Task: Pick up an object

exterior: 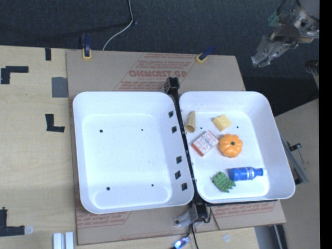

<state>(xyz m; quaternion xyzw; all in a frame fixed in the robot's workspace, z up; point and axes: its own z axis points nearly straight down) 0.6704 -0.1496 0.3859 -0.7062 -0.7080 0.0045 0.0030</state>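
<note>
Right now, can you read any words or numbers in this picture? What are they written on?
"CHEMCAST GP", in red print on the brown board under the two bins, reads roughly so; it is blurry.
More red print on the board's front edge below the bins: too small to read.
The small red and white box in the right bin: its print is too blurred to read.
The blue bottle: no readable label.

A single fixed camera looks down at a slant from well above the bench, far enough back to take in both white bins (78,154) side by side, the cardboard sheet (150,71) under them, and the dark floor beyond.
</note>
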